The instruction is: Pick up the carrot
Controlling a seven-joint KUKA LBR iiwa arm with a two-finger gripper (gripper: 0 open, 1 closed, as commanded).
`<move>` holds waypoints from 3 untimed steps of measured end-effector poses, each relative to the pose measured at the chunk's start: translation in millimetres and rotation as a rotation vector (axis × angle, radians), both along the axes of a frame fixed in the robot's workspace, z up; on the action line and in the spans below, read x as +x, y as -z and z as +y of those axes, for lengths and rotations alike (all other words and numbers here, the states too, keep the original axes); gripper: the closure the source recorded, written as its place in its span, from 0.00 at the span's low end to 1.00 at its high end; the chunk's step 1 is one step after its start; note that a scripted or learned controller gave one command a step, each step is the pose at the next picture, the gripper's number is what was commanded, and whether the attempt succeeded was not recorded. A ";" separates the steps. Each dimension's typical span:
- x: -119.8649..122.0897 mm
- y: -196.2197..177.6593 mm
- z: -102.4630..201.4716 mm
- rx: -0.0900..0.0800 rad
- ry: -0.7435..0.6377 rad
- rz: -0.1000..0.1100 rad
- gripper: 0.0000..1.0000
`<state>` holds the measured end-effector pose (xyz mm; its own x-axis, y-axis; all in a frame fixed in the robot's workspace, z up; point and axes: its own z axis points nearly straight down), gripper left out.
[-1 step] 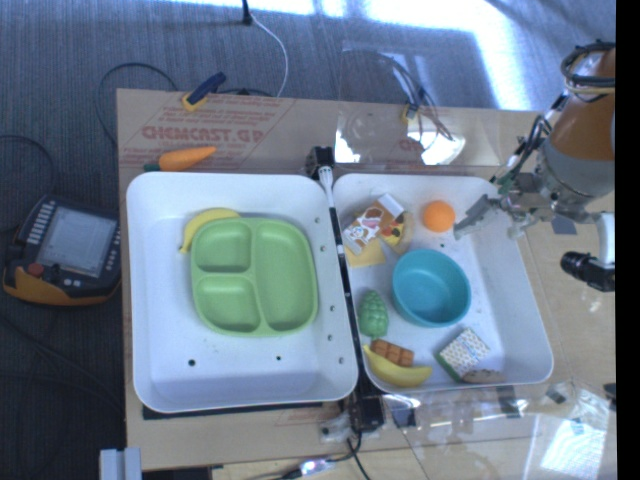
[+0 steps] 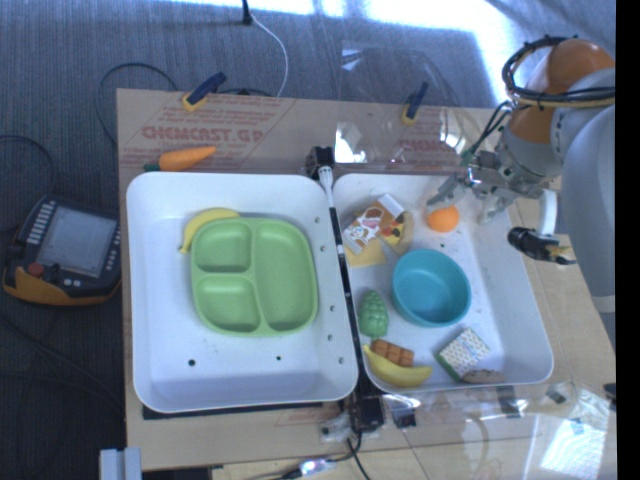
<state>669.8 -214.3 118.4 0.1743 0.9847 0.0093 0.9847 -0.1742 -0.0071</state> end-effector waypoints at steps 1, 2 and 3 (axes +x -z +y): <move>-8.9 26.9 8.9 0.000 -0.140 -0.009 0.00; -7.8 15.3 3.4 -0.016 -0.139 -0.020 1.00; -1.0 8.8 122.6 -0.007 -0.091 0.000 1.00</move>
